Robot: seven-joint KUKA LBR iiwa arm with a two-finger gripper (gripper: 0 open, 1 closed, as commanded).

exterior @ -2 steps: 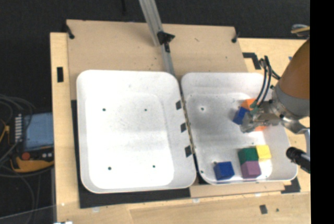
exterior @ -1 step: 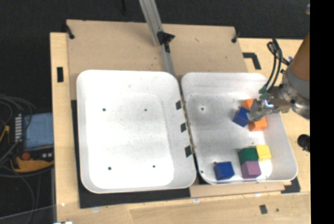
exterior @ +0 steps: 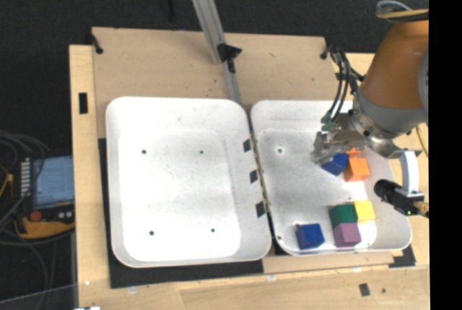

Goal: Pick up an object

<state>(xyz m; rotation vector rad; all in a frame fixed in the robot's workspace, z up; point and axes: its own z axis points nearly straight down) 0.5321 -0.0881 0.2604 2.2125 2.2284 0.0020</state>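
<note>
**Coloured blocks gathered in the right bin, tool low among them**

Pale wood is seen along the near edge of the worktop, on which two shallow white bins are set side by side. Closest to the camera, in the near part of the right bin, a blue cube is found by the front wall. Just to its right a purple block is placed, with a green block touching it on the far side and a yellow block beside the green one. These four are clustered in the near right corner of that bin.

Further back, an orange block is seen, and a second blue block lies just to its left, touching or nearly touching it. The tool is lowered directly over this blue block, partly covering it. Whether the tool is released or clenched cannot be told, since its tip is hidden by the wrist and cabling. No block can be confirmed as grasped.

The left bin is marked only by a few small dark dots on its floor. Beyond the bins, a grey metal rail is angled across the far edge of the worktop. The orange band of the arm is seen at far right.
</note>
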